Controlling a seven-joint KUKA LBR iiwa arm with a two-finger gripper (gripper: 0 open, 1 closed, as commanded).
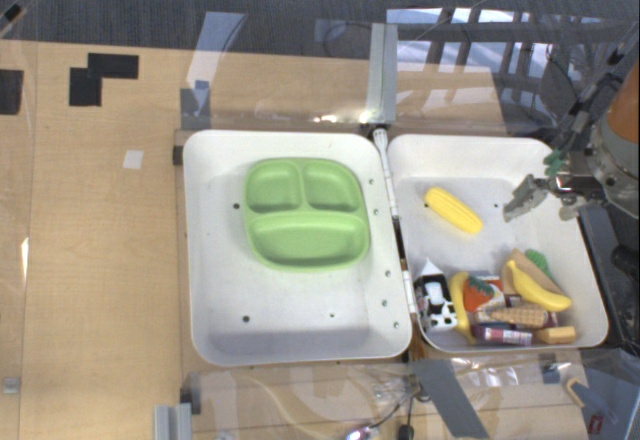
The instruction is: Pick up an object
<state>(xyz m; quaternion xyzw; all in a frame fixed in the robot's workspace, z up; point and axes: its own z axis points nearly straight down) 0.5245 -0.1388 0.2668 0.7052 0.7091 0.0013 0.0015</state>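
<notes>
While the two-finger metal gripper (pixel 543 196) hangs spread and unladen, a yellow plastic corn cob (pixel 453 210) lies at its nine o'clock.

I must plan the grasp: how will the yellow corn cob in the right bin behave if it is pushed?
The corn cob looks rounded and elongated, so it would probably roll sideways. It lies alone on the smooth white bin floor, so it may also slide. It seems a light toy.

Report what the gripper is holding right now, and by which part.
Nothing is held. The gripper hangs open above the right bin, with the yellow corn lying apart to its left.
</notes>
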